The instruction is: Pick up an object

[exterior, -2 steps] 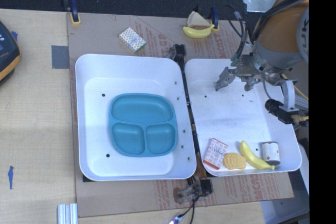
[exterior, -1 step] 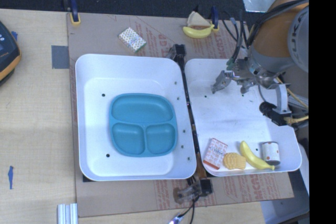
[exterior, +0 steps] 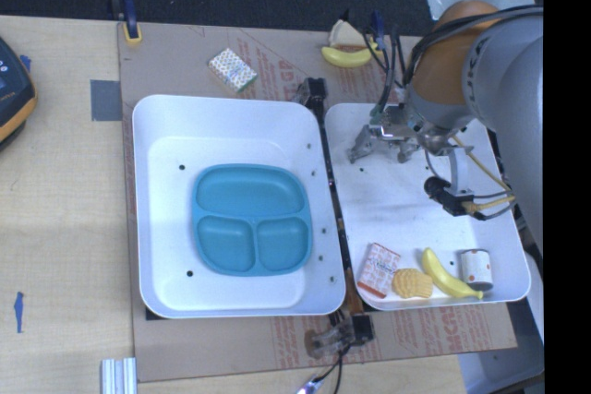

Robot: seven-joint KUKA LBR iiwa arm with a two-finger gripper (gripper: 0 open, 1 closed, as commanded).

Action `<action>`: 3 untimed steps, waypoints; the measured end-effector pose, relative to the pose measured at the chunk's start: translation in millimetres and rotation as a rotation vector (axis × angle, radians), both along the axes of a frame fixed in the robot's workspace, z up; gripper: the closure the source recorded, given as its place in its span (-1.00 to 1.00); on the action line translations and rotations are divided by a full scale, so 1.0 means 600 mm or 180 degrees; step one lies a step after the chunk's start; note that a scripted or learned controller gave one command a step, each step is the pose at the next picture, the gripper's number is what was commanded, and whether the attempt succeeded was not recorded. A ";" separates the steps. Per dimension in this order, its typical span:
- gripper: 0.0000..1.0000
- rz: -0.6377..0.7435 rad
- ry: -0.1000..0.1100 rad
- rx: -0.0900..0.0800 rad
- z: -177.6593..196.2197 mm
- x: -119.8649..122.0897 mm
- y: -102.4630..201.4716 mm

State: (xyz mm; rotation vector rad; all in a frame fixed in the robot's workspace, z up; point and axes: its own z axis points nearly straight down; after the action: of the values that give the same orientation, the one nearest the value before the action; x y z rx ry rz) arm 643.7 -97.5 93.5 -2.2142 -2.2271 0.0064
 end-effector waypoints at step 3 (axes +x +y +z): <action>-1.00 -0.0010 -0.0007 0.0005 -0.002 0.021 -0.033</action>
State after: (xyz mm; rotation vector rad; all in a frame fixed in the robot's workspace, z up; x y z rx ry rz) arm 656.6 -117.1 92.3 -2.2181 -2.2240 0.0024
